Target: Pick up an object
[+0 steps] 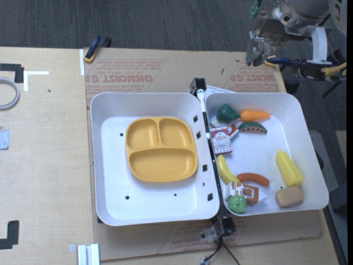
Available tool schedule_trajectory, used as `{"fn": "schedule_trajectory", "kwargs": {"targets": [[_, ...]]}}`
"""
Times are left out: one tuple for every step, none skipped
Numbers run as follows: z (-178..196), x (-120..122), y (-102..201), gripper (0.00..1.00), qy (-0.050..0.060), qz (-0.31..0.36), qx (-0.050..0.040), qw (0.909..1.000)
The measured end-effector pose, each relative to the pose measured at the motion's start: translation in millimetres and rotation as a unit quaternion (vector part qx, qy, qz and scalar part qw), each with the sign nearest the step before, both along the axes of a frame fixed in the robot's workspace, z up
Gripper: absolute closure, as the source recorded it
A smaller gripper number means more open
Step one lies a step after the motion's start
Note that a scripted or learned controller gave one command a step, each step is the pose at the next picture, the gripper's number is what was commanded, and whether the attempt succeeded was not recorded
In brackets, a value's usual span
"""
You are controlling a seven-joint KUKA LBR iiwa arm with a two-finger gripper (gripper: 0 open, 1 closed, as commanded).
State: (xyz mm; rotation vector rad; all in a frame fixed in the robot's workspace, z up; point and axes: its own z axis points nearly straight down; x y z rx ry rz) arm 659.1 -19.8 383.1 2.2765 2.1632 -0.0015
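Observation:
My gripper [255,57] hangs high above the back edge of the right bin [306,131], with nothing seen between its fingers. In that bin lie a carrot [255,115], a green pepper [226,113], a watermelon slice [251,127], a small red-and-white carton [221,139], a banana [225,169], a sausage [253,178], a yellow mustard bottle [288,168], a bread roll [289,196], a second small carton [246,192] and a green vegetable [236,204]. All of them lie well below and in front of the gripper.
The left bin [105,164] holds a yellow divided plate [161,148]. A blue marker [92,47] lies on the cardboard behind the left bin. Clips and a cable [218,236] sit where the bins meet at the front.

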Motion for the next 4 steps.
{"fn": "schedule_trajectory", "kwargs": {"targets": [[9, 1, 0, 1.00, -0.001, 0.002, -0.0009, 1.0000], [142, -16, -69, 1.00, -0.001, 0.236, -0.0006, 0.9717], [24, -9, -104, 1.00, 0.000, 0.323, -0.0001, 0.9463], [34, -8, -104, 1.00, -0.001, 0.324, -0.0015, 0.9461]]}}
